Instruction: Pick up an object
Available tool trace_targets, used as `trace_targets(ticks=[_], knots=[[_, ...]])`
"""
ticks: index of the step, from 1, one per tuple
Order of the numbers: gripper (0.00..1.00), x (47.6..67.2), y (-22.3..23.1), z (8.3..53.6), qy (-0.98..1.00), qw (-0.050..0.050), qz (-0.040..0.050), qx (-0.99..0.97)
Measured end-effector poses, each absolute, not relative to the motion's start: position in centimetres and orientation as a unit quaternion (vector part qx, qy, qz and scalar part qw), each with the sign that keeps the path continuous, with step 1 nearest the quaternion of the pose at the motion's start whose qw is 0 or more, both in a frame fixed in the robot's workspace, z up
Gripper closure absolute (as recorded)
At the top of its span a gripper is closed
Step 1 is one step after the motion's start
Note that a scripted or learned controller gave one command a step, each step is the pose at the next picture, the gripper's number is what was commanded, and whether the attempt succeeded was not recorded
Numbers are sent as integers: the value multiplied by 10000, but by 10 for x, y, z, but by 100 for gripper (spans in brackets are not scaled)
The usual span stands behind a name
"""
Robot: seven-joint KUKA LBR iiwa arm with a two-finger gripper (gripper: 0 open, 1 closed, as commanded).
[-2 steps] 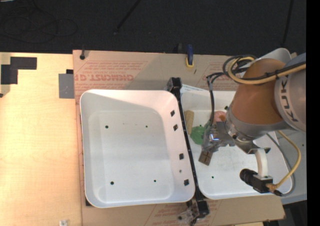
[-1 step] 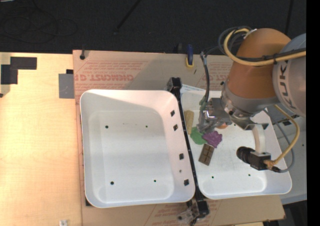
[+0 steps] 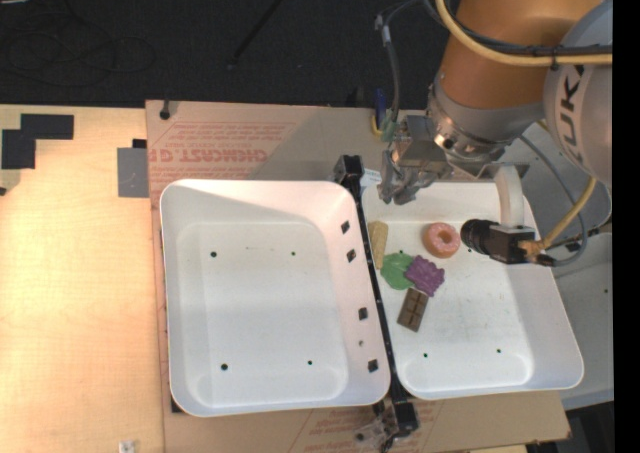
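My gripper hangs over the far left corner of the right bin, its dark fingers close together with nothing seen between them. Below it in that bin lie a tan cone-shaped piece by the left wall, a pink donut, a green piece, a purple bunch of grapes partly on the green piece, and a brown chocolate bar. The gripper is above and apart from all of them, nearest to the tan piece.
The left bin lies beside the right one, with a black divider strip between them. A black cylindrical fitting sticks in over the right bin's right side. Cardboard lies under both bins.
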State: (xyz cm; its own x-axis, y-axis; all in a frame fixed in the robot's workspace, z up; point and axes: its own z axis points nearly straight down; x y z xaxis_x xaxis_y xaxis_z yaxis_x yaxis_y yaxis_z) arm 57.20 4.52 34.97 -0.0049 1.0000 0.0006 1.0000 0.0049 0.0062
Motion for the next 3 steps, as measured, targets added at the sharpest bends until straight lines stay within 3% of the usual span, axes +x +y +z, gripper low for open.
trace_targets(ticks=[1, 2, 3], knots=[[100, 586, 91, 457, 7084, 17, 23, 7058], [100, 470, 26, 415, 7052, -34, -35, 7090], [100, 474, -15, 265, 7054, -50, -54, 7088]])
